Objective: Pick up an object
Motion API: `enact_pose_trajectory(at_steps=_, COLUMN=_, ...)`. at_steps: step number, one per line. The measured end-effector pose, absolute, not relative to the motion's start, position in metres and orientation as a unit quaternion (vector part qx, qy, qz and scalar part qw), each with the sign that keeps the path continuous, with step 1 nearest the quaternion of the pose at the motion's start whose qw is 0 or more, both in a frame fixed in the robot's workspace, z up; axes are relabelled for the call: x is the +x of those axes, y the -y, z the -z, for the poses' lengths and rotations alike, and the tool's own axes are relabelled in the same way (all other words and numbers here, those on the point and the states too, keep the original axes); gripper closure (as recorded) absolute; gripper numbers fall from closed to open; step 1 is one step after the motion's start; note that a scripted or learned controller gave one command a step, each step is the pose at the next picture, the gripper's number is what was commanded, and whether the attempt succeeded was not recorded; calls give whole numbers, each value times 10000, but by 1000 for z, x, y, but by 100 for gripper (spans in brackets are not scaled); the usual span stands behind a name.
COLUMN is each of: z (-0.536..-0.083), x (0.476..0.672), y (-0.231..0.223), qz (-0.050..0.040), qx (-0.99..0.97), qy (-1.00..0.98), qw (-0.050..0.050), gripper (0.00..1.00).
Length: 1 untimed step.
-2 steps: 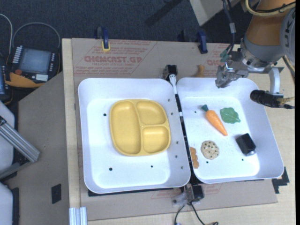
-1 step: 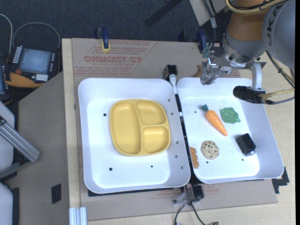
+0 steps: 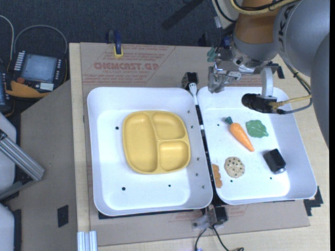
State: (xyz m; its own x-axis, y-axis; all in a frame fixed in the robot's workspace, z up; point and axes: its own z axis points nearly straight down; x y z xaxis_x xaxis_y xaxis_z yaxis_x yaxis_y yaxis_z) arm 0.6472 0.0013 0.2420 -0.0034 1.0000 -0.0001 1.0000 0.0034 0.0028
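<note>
In the right bin you have a carrot (image 3: 241, 135) lying slantwise, a green leaf (image 3: 257, 128) touching it, a cookie (image 3: 234, 167) and a black block (image 3: 274, 160).

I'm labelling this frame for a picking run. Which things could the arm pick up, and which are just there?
Job: carrot, green leaf, cookie, black block, gripper.

Lying about: yellow divided plate, handheld controller, blue clamp.
</note>
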Motion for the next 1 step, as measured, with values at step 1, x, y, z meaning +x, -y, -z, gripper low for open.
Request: enact_pose_trajectory(at_steps=1, z=-241, x=651, y=-62, qz=-15, qx=7048, qy=-7094, qw=1, gripper=100)
